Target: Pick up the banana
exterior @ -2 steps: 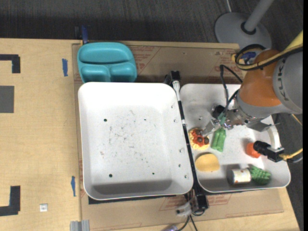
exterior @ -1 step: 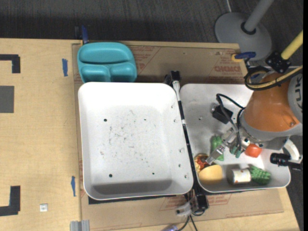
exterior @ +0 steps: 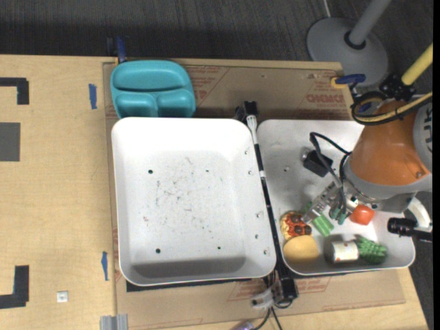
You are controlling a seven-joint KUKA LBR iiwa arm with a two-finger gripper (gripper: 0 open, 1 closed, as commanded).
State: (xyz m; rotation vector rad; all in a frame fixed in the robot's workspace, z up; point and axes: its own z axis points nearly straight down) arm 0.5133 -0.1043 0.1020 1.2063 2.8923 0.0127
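The banana (exterior: pixel 302 249) lies in the right bin (exterior: pixel 289 143), at its front edge beside a red toy (exterior: pixel 295 223). It looks light, smooth and rounded, so gripping across its middle seems safest. The end effector (exterior: pixel 333 205) hangs just above; whether it is spread or pressed together, I cannot tell.

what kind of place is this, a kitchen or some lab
Most likely a robotics lab bench, not a kitchen: two white bins on cardboard, a grey arm with an orange band, and toy items heaped in the right bin.

Teal tray (exterior: pixel 152 88) behind the left white bin (exterior: pixel 185 198).
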